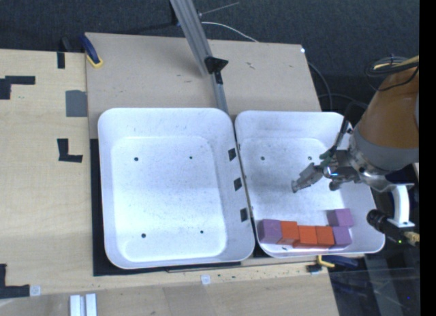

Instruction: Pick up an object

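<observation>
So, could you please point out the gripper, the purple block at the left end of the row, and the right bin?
gripper [304, 180]: camera view, midway between its fingertips.
purple block [270, 229]: camera view, centre of its top face.
right bin [286, 118]: camera view, bare far rim.

Both white bins [167, 120] look like smooth, slightly glossy plastic. The bench [41, 124] is matt pale wood. The slanted pole [187, 15] is ribbed metal.

Blocks [306, 233] crowd the right bin's [286, 127] wall at six o'clock; toward twelve its floor lies open. The left bin [163, 120] offers free passage.
</observation>
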Robot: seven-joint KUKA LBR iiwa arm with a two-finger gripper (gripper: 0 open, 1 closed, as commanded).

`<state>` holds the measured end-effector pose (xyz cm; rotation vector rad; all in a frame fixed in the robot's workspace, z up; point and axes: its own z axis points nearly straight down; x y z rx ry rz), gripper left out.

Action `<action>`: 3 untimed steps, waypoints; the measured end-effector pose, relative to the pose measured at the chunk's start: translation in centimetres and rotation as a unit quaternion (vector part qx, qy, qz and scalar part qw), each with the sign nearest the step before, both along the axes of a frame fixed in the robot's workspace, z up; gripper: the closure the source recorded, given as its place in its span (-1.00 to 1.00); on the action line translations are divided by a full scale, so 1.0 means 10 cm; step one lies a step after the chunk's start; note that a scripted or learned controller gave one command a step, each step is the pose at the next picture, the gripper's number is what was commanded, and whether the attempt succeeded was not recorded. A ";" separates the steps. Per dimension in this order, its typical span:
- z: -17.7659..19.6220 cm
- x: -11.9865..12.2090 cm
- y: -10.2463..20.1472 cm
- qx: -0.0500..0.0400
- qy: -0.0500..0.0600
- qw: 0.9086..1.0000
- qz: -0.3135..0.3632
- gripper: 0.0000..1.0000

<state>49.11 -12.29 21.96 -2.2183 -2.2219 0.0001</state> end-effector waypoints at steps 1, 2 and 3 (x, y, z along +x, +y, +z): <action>0.19 -0.09 0.89 0.001 0.000 1.000 0.004 -1.00; -0.16 0.53 1.83 0.000 0.000 1.000 0.004 -1.00; -0.29 0.40 1.90 -0.001 0.002 1.000 0.000 -1.00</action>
